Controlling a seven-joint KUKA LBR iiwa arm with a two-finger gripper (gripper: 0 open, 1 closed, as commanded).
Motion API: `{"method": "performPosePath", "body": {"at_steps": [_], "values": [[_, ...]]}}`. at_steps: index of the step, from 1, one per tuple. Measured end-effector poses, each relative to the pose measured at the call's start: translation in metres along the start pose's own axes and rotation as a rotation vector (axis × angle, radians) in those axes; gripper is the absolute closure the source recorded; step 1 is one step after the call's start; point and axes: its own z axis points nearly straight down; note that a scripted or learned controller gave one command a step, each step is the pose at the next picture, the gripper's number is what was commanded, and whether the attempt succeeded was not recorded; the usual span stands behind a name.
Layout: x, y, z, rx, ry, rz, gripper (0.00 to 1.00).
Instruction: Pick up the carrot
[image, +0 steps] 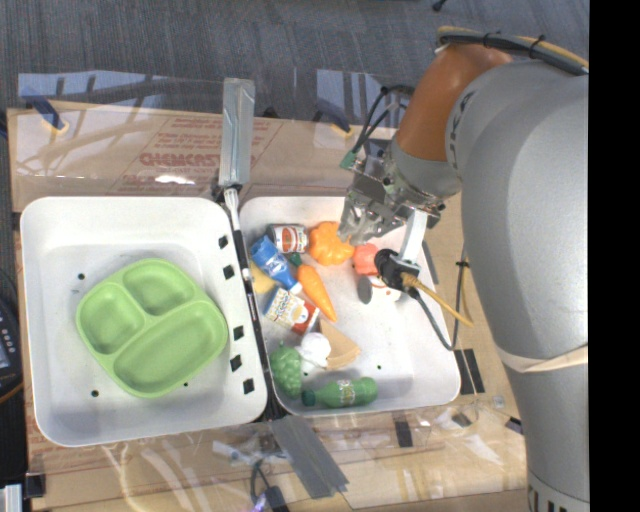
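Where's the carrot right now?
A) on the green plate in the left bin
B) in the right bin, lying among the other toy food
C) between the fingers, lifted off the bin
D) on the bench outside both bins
B: the carrot lies on the floor of the right bin, beside the blue packet and below the orange fruit, while the gripper is off to its upper right.

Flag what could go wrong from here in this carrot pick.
1. The gripper hangs over the orange gourd-like toy and a red piece, not the carrot; closing here would likely grab the wrong thing.
2. The carrot lies tilted against a blue packet and a small carton, so the fingers may catch or push those neighbours.
3. The cable trailing into the right bin could snag.
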Motion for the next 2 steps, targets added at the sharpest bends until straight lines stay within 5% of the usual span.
{"method": "performPosePath", "body": {"at_steps": [1, 2], "values": [[0.0, 0.0, 0.001, 0.002, 0.0, -0.001, 0.0], [0.0, -0.022, 0.121, 0.003, 0.0, -0.104, 0.0]]}}
